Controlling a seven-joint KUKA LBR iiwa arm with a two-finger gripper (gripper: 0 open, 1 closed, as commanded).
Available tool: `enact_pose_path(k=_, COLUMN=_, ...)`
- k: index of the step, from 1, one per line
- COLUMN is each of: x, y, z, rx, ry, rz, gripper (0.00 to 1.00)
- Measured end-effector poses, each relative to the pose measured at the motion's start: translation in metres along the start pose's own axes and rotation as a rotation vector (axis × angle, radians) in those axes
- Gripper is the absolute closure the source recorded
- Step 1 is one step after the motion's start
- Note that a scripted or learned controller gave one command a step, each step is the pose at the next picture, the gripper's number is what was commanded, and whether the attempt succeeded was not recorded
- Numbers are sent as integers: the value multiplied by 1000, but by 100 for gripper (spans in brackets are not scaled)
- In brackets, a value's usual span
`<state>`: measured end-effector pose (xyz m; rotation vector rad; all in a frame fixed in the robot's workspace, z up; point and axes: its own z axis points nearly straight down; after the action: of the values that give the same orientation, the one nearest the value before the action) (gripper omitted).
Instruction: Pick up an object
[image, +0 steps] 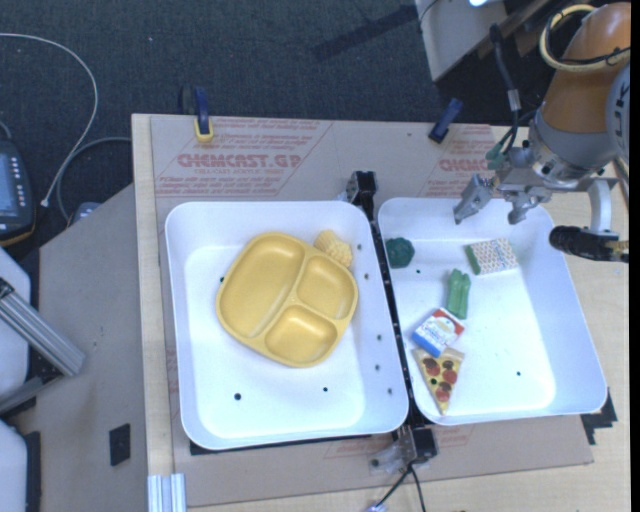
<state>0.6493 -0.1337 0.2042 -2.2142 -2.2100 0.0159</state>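
Hung the gripper (497, 203) over the far edge of the right bin (575, 330), jaws spread wide, nothing between them. Judged the task barely begun: no object lifted, no contact made, every candidate lying flat on the bin floor.

Counted 5 loose items in the right bin. Lay nearest the gripper: a small speckled block (491, 256), close to the far edge and just below the spread fingers, apart from them. Sat a dark green lump (401, 251) by the far-left corner, near the wall shared with the left bin (190, 330). Stood a green bottle-like piece (458, 293) toward the middle, lengthwise from far to near. Rested a small blue, red and white carton (438, 330) just beside a pizza slice (440, 374), both along the left wall toward the near edge.

Held in the left bin: a yellow divided plate (288, 298), 3 compartments, roughly central, with a yellow corn piece (335, 247) touching its far rim.

Remained, by this reckoning, nearly everything: choosing 1 target, lowering onto it, closing, and lifting clear. Seemed the speckled block the likeliest pick, given its place under the gripper, though not certain.
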Motion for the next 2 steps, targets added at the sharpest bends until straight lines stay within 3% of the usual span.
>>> enact_pose_path(k=1, x=0, y=2, z=-8, rx=-12, ry=-2, rz=-3, gripper=0)
enact_pose_path(k=2, x=3, y=-7, z=50, rx=-6, ry=0, rz=-2, gripper=0)
